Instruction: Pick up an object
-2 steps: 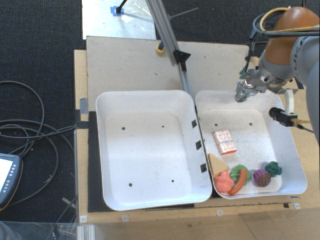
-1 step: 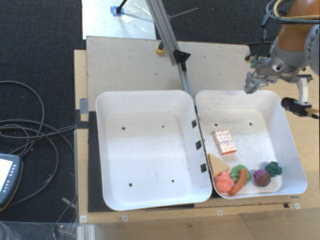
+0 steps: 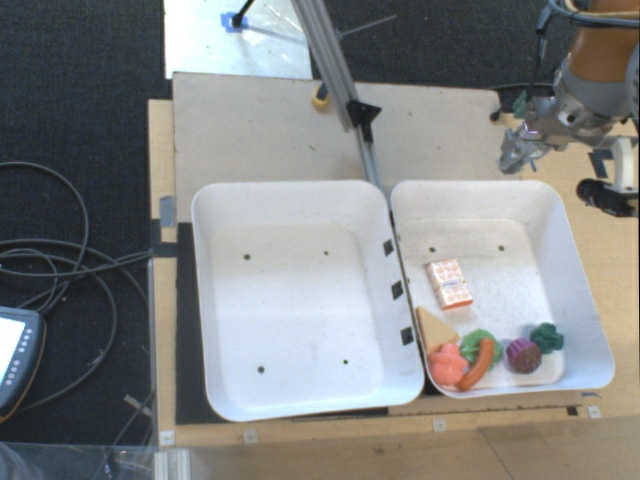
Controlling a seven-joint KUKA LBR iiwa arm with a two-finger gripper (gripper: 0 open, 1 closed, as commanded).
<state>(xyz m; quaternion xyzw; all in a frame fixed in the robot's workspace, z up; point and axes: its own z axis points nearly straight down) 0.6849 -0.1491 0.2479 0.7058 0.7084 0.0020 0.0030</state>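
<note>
Hovering over the bench just beyond the right bin's (image 3: 575, 233) far rim, the gripper (image 3: 519, 157) looks bare from my screen; I cannot tell how far it is parted. Below it I see open white floor, since the toys crowd the near edge: a small pink box (image 3: 449, 283), a tan wedge (image 3: 433, 323), an orange-red lump (image 3: 447, 365), a carrot-like stick (image 3: 477, 364), green leafy bits (image 3: 546, 337) and a purple ball (image 3: 522, 354). To its side, the left bin (image 3: 215, 298) offers smooth, speckled plastic.
</note>
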